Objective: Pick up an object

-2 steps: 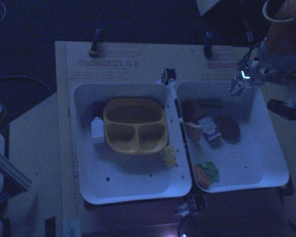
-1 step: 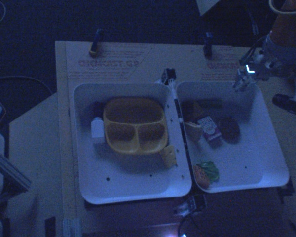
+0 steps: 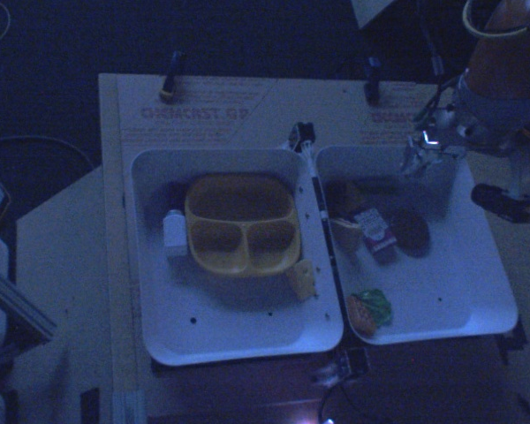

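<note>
Inspector: Small red-and-white carton [image 3: 375, 228], camera view: it lies in the right white bin [image 3: 477, 281], between a beige cup-like piece [image 3: 346, 233] and a dark round disc [image 3: 412, 230].

Clerk: And the two-finger gripper [image 3: 421, 155]?

Inspector: Above the bin's far edge. Carton lies nearer the camera and leftward, long axis slanting. Grip state: cannot tell.

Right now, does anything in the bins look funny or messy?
Nothing looks spilled or broken. The yellow divided plate lies flat in the left bin. One yellow wedge leans against that bin's right wall, slightly tilted. The dim light hides finer detail.
</note>
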`<state>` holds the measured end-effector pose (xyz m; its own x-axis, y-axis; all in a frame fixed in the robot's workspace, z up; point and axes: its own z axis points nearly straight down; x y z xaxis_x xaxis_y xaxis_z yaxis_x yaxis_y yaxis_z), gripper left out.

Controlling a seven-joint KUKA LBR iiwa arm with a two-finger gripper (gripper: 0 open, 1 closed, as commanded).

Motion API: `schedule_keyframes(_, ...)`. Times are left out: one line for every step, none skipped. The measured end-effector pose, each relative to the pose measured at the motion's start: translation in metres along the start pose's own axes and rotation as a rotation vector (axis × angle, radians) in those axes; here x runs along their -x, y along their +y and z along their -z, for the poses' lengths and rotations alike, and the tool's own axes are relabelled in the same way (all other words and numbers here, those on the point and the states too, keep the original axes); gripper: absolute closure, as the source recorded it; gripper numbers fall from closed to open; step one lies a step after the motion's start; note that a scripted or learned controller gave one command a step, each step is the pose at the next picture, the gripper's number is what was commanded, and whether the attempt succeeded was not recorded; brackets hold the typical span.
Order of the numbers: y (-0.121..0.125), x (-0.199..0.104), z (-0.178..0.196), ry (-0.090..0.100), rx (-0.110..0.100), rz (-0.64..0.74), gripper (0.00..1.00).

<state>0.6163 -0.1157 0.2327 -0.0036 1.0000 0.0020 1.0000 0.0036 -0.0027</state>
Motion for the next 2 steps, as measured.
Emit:
schedule_keyframes(-0.036,-0.043,0.006,0.000,-0.001,0.000,1.00)
schedule_keyframes(-0.075,-0.076,0.010,0.000,-0.002,-0.001,1.00)
